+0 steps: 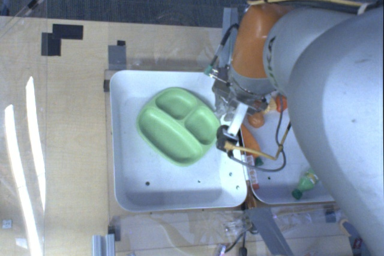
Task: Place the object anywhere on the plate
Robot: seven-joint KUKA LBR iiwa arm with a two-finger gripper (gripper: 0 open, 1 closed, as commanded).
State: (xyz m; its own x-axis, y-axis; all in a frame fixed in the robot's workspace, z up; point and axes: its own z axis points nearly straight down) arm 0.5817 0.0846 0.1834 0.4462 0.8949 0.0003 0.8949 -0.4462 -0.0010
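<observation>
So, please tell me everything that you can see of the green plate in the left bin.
The green plate is a pale green, rounded dish, matte like plastic, with raised ridges dividing it into three compartments: one large, two smaller. It lies flat on the floor of the left white bin, turned at a slant, toward the bin's upper right. Nothing lies in its compartments. The gripper hangs at its right edge; whether they touch, I cannot tell.
</observation>
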